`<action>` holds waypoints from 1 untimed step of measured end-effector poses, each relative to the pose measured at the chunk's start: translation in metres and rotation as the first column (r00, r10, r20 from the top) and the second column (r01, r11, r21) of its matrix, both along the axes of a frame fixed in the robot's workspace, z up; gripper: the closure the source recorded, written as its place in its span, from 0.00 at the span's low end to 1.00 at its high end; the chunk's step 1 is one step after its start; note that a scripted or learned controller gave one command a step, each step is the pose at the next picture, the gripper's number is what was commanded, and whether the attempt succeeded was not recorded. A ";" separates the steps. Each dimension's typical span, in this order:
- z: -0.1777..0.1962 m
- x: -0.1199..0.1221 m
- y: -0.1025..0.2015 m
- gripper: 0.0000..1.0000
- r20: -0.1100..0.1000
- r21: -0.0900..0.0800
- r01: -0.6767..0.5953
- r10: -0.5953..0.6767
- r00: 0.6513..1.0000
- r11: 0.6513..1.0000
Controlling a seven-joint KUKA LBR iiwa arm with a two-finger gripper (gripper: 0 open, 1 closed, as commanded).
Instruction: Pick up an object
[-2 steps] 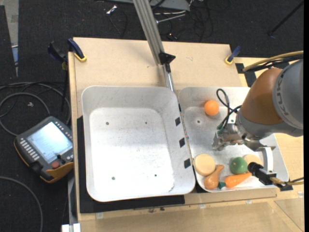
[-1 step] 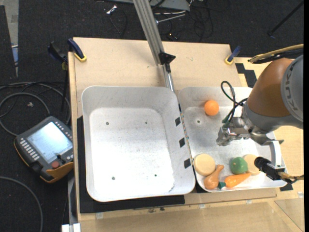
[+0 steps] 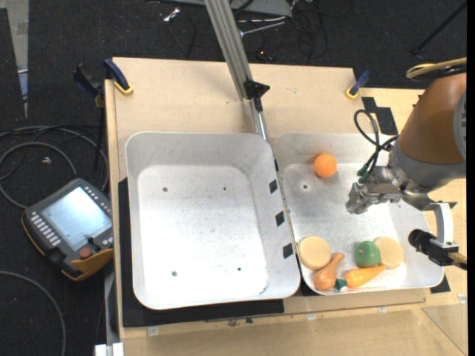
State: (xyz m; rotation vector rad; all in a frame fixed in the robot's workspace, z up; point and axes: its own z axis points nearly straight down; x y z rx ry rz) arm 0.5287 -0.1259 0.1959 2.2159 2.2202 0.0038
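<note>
Over the right bin (image 3: 297,154), the hand (image 3: 359,201) hangs, finger state unclear; approach step, needing descent onto the orange ball (image 3: 324,165).

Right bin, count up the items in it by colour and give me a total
Orange: 2, the ball and the carrot
Green: 1, the round piece
Tan or beige: 3, the disc, the pale piece and the drumstick shape
Total: 6, all in the right bin.
</note>
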 end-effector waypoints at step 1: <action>0.044 0.002 0.006 1.00 0.000 0.000 -0.002 0.002 1.000 1.000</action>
